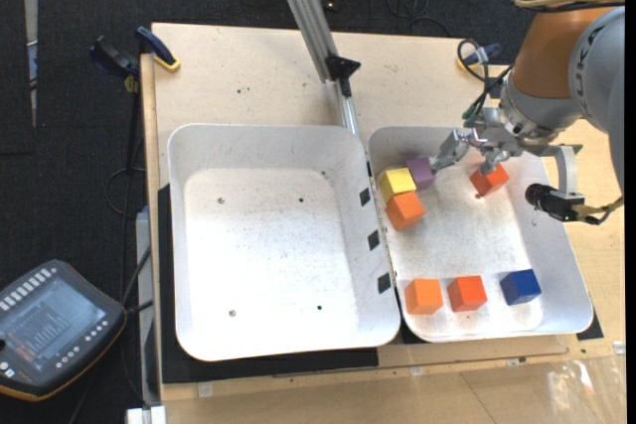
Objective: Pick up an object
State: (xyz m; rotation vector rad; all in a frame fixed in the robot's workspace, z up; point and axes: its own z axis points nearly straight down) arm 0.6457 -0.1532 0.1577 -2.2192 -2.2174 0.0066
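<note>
The purple block (421,173) sits near the right bin's (556,253) back-left corner, touching a yellow cube (398,181) stacked against an orange one (405,209). The end effector (469,150) hangs just beside it; whether it's clenched, I can't tell. A red-orange block (488,180) lies right of it.

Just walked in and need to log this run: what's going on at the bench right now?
A KUKA arm reaches in from the right over the right bin, trying to pick up a block. Its gripper hovers near the far end, between a purple block and a red-orange block; nothing visibly sits between its fingers. A yellow block and an orange block sit beside the purple one. Two more orange blocks and a blue block line the near edge.
</note>
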